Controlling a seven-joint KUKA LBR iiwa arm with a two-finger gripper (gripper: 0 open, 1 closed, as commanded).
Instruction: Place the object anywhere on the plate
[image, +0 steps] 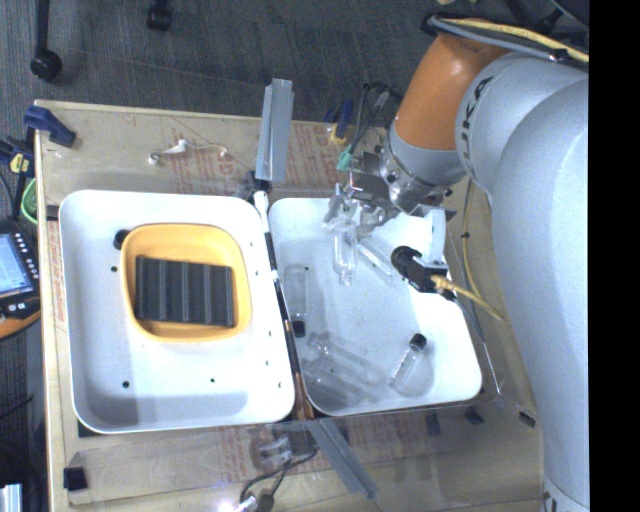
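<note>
The left bin (90, 400) keeps bare floor along its near edge and left side, while the yellow plate (185, 280) with its dark ribbed insert (186, 291) fills its middle and far part. In the right bin (465, 385) the arm (520, 110) and hand (352, 215) crowd the far edge, and a black-tipped fitting (408, 262) with its cable (470, 296) juts in from the right side. Clear vials (335, 360) clutter the near left corner, another (408, 362) lies by the near right corner, leaving open floor between them at mid-bin.
</note>
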